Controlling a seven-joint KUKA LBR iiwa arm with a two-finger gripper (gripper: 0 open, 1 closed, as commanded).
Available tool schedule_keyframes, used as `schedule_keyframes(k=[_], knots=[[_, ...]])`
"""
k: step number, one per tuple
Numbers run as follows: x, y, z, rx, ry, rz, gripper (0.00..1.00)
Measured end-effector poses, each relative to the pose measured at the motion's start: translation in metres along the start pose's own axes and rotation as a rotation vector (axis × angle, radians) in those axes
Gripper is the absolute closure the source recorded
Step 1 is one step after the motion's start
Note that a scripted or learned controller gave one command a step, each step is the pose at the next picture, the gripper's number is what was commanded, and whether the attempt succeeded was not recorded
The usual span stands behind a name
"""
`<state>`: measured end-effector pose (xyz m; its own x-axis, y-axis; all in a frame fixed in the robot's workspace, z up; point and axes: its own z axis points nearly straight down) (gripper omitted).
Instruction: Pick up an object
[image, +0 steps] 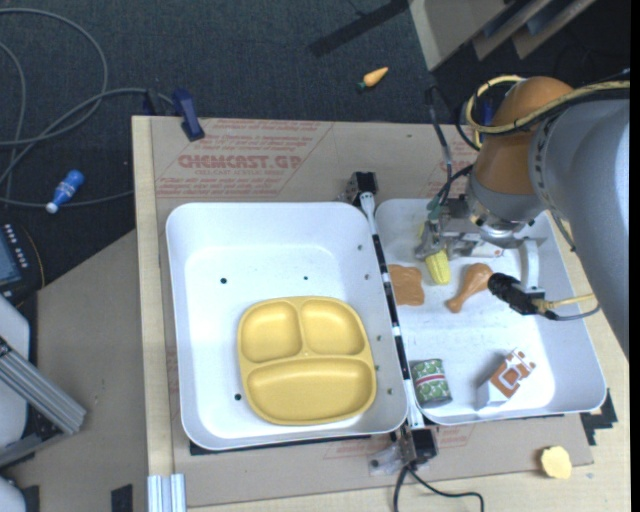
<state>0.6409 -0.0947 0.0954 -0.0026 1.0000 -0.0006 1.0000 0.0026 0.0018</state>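
My gripper (437, 252) sits low in the right bin (570, 380), jaws straddling the yellow corn piece (437, 266), though I cannot tell if they have closed. I'd seat deeper, squeeze, then lift straight up, since the bread slice (406, 284) lies at eight o'clock and the drumstick (468, 287) at four.

The arm (560, 150) is hanging over the right bin's (570, 385) far end, blocking the way in from above there. Below it, a yellow piece (437, 266), a tan slice (406, 285) and a drumstick (468, 287) are crowding together. The green packet (431, 381) and a small box (511, 375) are leaving bare floor between them. In the left bin (190, 300), the yellow tray (305, 358) is taking up the near half; the far half is lying open.
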Motion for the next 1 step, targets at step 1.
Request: schedule_keyframes(k=[1], knots=[[0.0676, -0.0426, -0.0957, -0.005, 0.004, -0.005, 1.00]])
